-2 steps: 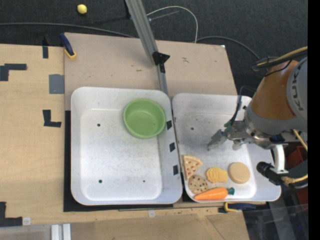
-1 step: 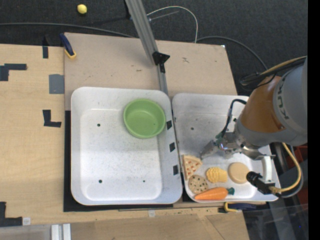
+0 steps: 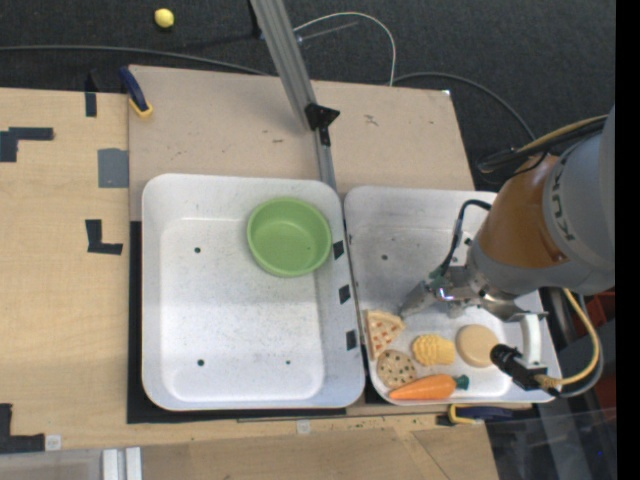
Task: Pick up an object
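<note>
A yellow ball [image 3: 164, 17] lies on the dark floor beyond the bench. A blue-and-yellow clamp [image 3: 136, 92] sits at the board's [image 3: 230, 128] far left corner, and a grey pole [image 3: 285, 53] slants over it.

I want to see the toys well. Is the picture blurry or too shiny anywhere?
Camera view: even, soft light; the green bowl looks sharp with a faint shadow; no strong glare on the white bins; the carrot is a little fuzzy.

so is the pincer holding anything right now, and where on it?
Nothing held. The pincer hangs over the right bin, above the pizza slice, with no item between its fingers.
</note>
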`<state>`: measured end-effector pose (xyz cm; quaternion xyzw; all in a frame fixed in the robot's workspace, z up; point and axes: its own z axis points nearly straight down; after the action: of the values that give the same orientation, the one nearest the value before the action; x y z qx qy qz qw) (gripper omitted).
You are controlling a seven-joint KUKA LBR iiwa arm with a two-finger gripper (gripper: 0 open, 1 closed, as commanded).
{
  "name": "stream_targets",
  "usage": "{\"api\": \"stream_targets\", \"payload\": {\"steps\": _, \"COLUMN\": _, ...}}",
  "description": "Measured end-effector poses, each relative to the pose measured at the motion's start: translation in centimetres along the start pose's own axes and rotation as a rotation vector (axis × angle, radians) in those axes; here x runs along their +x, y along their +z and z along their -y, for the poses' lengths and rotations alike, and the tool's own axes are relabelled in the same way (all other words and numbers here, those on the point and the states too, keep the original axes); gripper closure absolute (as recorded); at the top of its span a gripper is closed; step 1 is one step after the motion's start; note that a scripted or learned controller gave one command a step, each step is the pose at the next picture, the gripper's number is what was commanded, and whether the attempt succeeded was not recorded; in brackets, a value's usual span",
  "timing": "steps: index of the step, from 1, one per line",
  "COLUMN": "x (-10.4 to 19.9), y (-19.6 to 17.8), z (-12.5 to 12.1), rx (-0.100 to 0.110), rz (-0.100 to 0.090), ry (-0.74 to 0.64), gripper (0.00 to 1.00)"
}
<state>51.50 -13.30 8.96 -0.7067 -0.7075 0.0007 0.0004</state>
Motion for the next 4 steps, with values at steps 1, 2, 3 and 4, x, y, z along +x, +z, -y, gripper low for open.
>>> {"api": "stream_targets", "payload": {"steps": 1, "x": 0.0, "y": -1.0, "z": 0.0, "rx": 0.001, "rz": -0.001, "ry": 0.000, "gripper": 1.00}}
{"api": "stream_targets", "payload": {"steps": 2, "x": 0.4, "y": -5.2, "z": -0.1, "rx": -0.003, "rz": 0.000, "ry": 0.000, "gripper": 1.00}}
{"api": "stream_targets", "payload": {"steps": 3, "x": 0.7, "y": -10.2, "z": -1.2, "rx": -0.005, "rz": 0.001, "ry": -0.001, "gripper": 1.00}}
{"api": "stream_targets", "payload": {"steps": 4, "x": 1.2, "y": -14.6, "z": -1.2, "rx": -0.005, "rz": 0.000, "ry": -0.001, "gripper": 1.00}}
